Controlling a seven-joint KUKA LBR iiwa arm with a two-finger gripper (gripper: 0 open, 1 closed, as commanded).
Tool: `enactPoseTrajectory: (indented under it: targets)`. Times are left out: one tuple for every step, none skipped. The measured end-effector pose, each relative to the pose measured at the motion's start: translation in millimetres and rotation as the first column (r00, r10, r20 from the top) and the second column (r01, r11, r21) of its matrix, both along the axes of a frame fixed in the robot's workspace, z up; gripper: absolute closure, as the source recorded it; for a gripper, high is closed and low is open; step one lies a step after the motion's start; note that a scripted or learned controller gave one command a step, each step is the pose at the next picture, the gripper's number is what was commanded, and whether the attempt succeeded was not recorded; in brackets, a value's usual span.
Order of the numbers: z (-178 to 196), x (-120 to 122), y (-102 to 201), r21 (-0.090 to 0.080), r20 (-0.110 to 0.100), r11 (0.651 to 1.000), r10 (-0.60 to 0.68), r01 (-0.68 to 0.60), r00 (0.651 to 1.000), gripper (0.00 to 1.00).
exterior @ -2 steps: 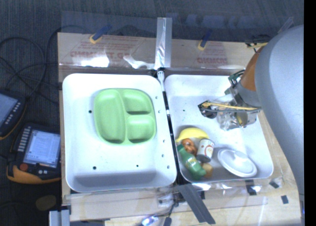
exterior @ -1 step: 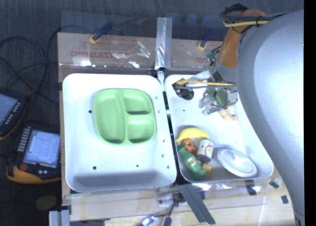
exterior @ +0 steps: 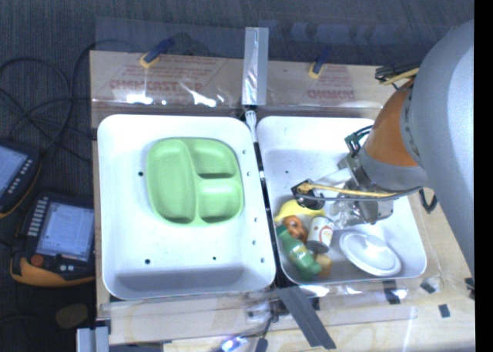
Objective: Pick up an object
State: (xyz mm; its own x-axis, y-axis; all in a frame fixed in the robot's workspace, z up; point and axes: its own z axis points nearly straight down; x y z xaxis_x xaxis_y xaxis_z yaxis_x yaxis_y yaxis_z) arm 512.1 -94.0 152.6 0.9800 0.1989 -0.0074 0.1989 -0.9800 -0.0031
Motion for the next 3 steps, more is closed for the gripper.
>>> enactPoseTrajectory:
  targets:
    - [117.1, 34.0, 19.3, -0.004, 0.003, 1.000, 0.006, -0.006, 1.000, 1.00]
    - [35.8, -17.4, -61.8, 0.000, 0.002, 0.991, 0.134, -0.134, 0.991, 1.00]
    - [-44.9, 27.6, -0.1, 0.000, 0.001, 0.999, 0.044, -0.044, 0.999, 1.00]
